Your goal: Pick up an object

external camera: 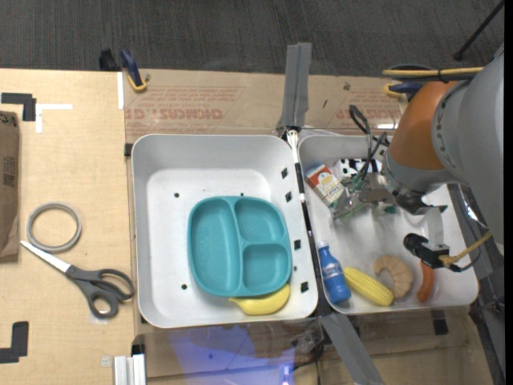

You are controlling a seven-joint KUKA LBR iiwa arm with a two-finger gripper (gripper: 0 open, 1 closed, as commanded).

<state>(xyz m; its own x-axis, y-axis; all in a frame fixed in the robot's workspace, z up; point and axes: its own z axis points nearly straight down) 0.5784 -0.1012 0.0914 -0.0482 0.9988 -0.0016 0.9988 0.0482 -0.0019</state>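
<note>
My gripper hangs low in the right bin, at its upper middle, below the grey arm's orange band. A small red and white carton lies just to its left, touching or nearly so. A black and white spotted item sits behind it. Along the bin's front lie a blue bottle, a yellow corn cob, a tan croissant and an orange sausage. I see nothing clearly held.
The left bin holds a teal divided plate with a banana partly under its front edge. On the bench to the left lie scissors, a tape roll and a brown bag.
</note>
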